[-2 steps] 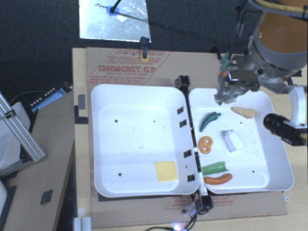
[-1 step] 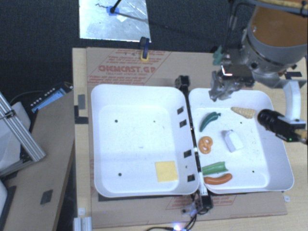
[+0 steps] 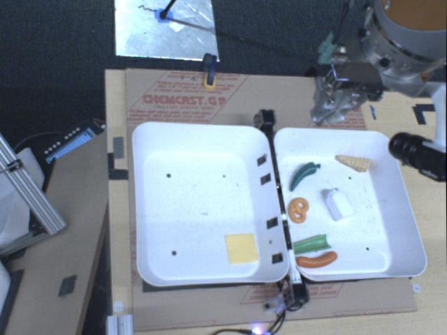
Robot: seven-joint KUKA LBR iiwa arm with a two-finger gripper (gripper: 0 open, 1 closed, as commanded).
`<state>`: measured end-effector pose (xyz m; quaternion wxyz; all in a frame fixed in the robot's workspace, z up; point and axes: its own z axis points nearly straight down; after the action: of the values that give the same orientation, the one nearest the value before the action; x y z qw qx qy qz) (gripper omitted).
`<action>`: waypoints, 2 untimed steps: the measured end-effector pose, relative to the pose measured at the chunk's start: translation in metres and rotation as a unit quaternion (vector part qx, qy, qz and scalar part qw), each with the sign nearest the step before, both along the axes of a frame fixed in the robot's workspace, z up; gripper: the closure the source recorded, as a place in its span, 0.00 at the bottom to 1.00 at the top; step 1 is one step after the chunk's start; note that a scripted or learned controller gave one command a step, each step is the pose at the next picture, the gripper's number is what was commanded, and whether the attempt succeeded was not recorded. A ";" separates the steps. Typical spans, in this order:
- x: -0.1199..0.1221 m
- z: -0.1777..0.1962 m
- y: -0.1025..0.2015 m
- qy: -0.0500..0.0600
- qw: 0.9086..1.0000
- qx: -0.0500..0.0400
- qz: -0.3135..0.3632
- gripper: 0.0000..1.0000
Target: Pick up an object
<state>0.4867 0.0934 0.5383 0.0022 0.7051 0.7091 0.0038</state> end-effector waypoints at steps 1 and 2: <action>0.000 -0.003 0.000 0.003 1.000 -0.001 -0.001 0.00; 0.000 0.008 0.000 0.001 1.000 0.000 0.001 1.00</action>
<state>0.4869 0.0930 0.5468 0.0014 0.7044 0.7098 0.0028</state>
